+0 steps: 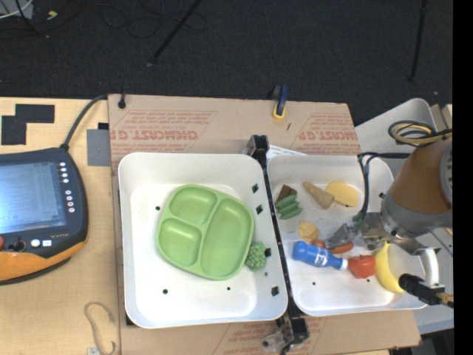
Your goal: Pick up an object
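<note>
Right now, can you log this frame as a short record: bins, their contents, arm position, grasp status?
left bin: green plate, three compartments; small green bumpy item at its right edge
right bin: blue bottle, red item, banana, yellow piece, tan wedge, brown and green bits
arm: over the right bin's right side
gripper: low, near bottle and red item
grasp: nothing seen held; fingers unclear

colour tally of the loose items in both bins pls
Green: 3, divided plate, bumpy ball, bean-like piece
Yellow: 3, round piece, banana, small lump
Red: 1, piece
Blue: 1, bottle
Brown: 1, block
Tan: 1, wedge
Total: 10
</note>
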{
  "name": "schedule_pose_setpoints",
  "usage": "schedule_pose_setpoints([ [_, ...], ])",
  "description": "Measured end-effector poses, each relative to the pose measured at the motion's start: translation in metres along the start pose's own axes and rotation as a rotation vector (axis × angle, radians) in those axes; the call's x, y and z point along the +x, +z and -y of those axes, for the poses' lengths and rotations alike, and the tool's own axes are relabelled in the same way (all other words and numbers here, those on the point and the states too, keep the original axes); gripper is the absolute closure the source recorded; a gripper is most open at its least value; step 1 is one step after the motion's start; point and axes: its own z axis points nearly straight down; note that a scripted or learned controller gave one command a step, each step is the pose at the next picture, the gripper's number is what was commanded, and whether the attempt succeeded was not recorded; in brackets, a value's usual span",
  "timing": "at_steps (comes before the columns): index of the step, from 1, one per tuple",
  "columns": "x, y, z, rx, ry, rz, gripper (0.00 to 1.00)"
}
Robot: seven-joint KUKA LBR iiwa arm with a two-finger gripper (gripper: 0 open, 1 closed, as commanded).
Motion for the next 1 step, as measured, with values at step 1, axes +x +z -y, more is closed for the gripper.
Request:
schedule_pose_setpoints([
  [1, -0.0036, -0.0145, -0.0036, -0.017, 0.004, 0.009, 1.00],
])
